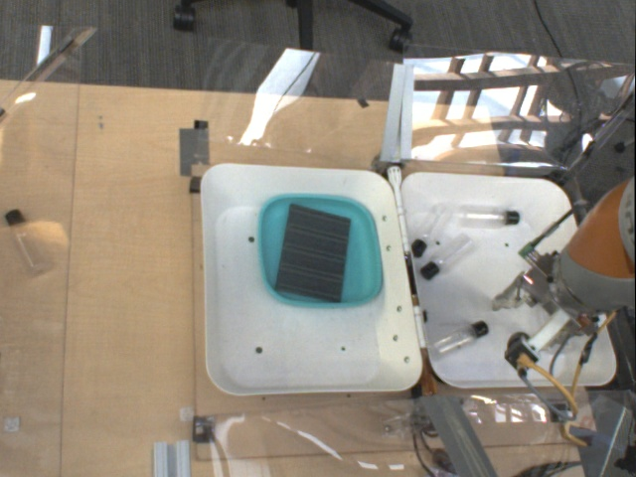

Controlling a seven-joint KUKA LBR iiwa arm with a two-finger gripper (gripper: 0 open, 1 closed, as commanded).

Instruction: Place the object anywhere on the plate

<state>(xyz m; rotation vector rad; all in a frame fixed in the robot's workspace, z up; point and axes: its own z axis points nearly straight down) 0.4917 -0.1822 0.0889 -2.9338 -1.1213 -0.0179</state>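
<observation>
Dark ribbed block | lies flat on teal plate, left bin, frame centre, placement apparently done | gripper lower right over right bin, well apart | finger state cannot be told

Arm, lower right of the frame: rounded casing carried an orange band over grey wrist housing. Below it sat pale metal brackets and a green strip. A yellow cable and black leads looped beside a white cylindrical fitting with a black ring end.
</observation>
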